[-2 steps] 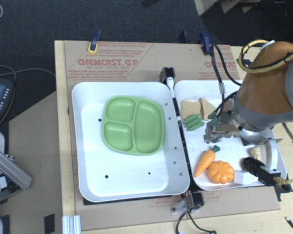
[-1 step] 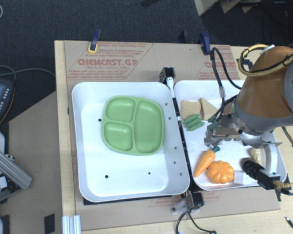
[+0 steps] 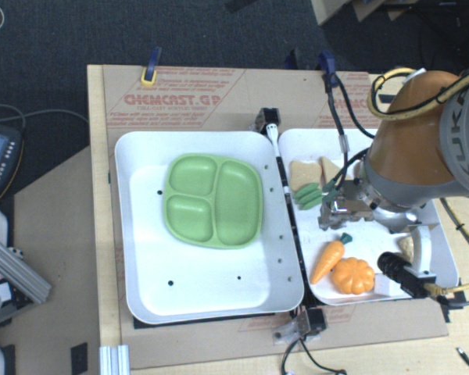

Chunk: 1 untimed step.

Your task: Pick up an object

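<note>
matt green plastic plate, smooth white bins, seemingly cardboard bench.

Brown bench bears two white bins.

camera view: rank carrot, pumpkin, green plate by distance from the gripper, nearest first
Gripper sits in the right bin.
1. Carrot: just below the gripper, same bin.
2. Pumpkin: right of the carrot, a little further down, near the bin's front edge.
3. Green plate: in the left bin, well off to the left.
</note>
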{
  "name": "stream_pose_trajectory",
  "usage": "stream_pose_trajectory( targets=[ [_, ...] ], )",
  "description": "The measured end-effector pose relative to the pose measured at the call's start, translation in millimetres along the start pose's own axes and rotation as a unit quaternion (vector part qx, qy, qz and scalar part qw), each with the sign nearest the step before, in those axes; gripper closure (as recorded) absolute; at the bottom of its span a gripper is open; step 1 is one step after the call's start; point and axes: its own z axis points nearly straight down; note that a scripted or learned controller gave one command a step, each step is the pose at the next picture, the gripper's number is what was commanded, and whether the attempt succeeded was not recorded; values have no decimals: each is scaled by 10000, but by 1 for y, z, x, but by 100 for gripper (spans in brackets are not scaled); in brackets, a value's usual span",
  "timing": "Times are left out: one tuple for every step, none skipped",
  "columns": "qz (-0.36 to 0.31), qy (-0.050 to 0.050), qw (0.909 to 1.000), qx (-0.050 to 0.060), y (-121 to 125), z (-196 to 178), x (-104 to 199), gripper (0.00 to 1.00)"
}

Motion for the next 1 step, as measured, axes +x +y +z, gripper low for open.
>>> stream_pose_trajectory(
  targets=[
    [5, -2, 10000, -13, 6, -10, -2, 100]
  ],
)
